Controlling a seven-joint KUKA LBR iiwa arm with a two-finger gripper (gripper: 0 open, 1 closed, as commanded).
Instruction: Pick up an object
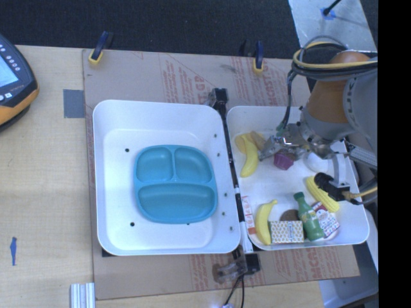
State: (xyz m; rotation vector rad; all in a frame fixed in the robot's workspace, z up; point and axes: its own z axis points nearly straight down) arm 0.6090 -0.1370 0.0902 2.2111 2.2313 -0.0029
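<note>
Small purple object (283, 160) sits in the right bin (359, 236), toward that bin's far edge, roughly mid-width. The pincer (280, 147) is right over it, metal parts touching or just above its top; the object is not clearly between the fingers, and whether the pincer is spread or pressed together cannot be told from this slant view. Arm (334, 95) comes in over the bin's far right corner, grey body, orange band above the wrist, cables looping around it

Same bin, other contents: a banana (248, 156) just left of the purple object, along the bin's left wall, with a tan piece (259, 140) beside its far end. A second banana (264, 218) near the front left corner. A third banana (322, 194) by the right side, partly under black hardware. Green bottle (309, 222) near the front edge, lying tilted, with a white printed packet (329, 224) against its right and a small box (286, 231) against its left. A dark round thing (289, 215) just behind the box

Left bin (109, 172) holds a blue divided plate (175, 185), centred, three compartments

Both bins rest on a cardboard sheet (180, 76) clamped to the table (38, 204). Yellow and grey handset (13, 76) at the table's far left edge
</note>
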